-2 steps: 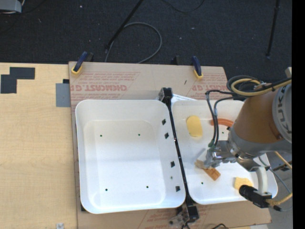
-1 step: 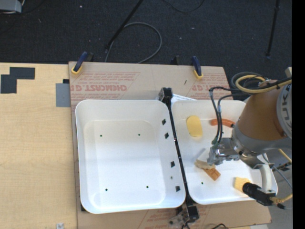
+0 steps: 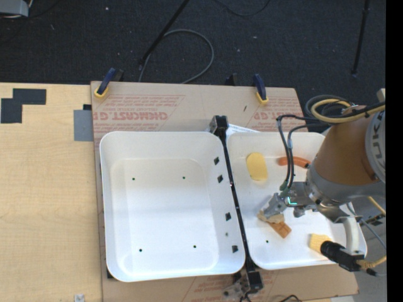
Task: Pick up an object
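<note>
My gripper (image 3: 276,207) hangs low in the right bin (image 3: 267,257), left of its middle. Right at its tip lies a tan lump (image 3: 271,217), and a small orange-brown block (image 3: 281,229) sits just below that. Whether the gripper touches the tan lump is not clear. A pale yellow rounded object (image 3: 256,167) rests toward the bin's far side, near the divider. An orange stick-like object (image 3: 295,162) lies to its right, partly hidden behind the arm. A small yellow piece (image 3: 317,241) sits near the front right corner.
The left bin (image 3: 110,168) lies beside the right one, and a black divider strip (image 3: 228,194) runs between them. Both stand on a cardboard sheet (image 3: 157,109) held by two clamps at the back. The arm's bulk covers the right bin's right side.
</note>
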